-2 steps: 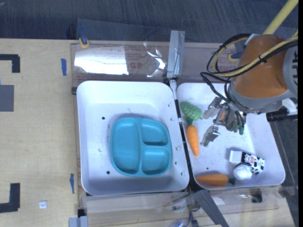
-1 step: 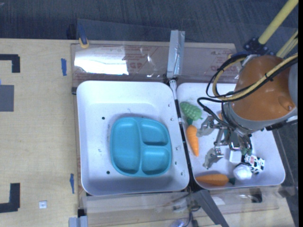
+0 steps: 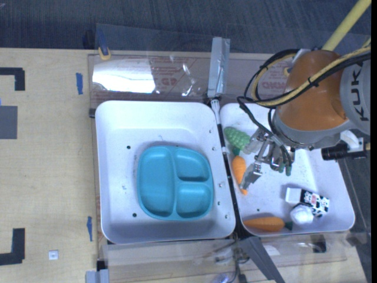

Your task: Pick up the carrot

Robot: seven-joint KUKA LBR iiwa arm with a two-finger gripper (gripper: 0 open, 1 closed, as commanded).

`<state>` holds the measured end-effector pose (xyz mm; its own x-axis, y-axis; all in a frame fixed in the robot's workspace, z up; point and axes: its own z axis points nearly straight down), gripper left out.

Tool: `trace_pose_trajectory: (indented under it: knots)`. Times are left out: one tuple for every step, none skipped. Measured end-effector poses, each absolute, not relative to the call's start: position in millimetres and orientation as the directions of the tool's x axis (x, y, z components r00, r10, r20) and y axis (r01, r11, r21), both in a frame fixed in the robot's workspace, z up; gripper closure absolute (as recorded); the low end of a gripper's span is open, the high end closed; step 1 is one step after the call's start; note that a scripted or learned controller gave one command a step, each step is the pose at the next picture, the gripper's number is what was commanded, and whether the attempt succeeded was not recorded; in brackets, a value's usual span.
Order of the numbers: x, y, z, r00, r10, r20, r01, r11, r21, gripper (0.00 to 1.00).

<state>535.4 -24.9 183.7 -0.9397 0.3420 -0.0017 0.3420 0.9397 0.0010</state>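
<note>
Reaching in from the right, the grey arm (image 3: 347, 93) with its orange band (image 3: 312, 93) hangs over the right white bin (image 3: 339, 184), and its gripper (image 3: 254, 171) sits low in the left part of that bin. One finger (image 3: 253, 174) points down-left beside the carrot (image 3: 238, 170), and the metal parts around it are too cluttered to tell whether the gripper is parted or closed, or whether anything lies in its grip. The carrot is a short orange piece lying against the bin's left wall, just beside the divider between the two bins; the fingertip looks to be touching or nearly touching its right side. Just above the carrot lies a bumpy green vegetable (image 3: 237, 138), also near the left wall. Along the bin's lower edge rests a second, longer orange vegetable (image 3: 264, 223), lying flat and well apart from the gripper. Near the lower right of the bin lie a small white block (image 3: 293, 194), a black-and-white cow-patterned toy (image 3: 316, 203) and a white rounded object (image 3: 302, 215), close together. The left white bin (image 3: 112, 122) holds a turquoise divided tray (image 3: 175, 181) with three compartments. Yellow and black cables (image 3: 277, 81) loop around the arm's wrist.
</note>
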Motion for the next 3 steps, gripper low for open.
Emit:
trace_pose_trajectory:
  knots:
    - [557.8, -95, 87, -0.859, 0.512, -0.003, 0.512, 0.859, 0.002, 0.00]
    - [559.5, -94, 98, -0.859, 0.513, -0.007, 0.513, 0.859, 0.005, 1.00]
    - [537.6, -94, 139, -0.809, 0.588, -0.002, 0.588, 0.809, 0.001, 1.00]
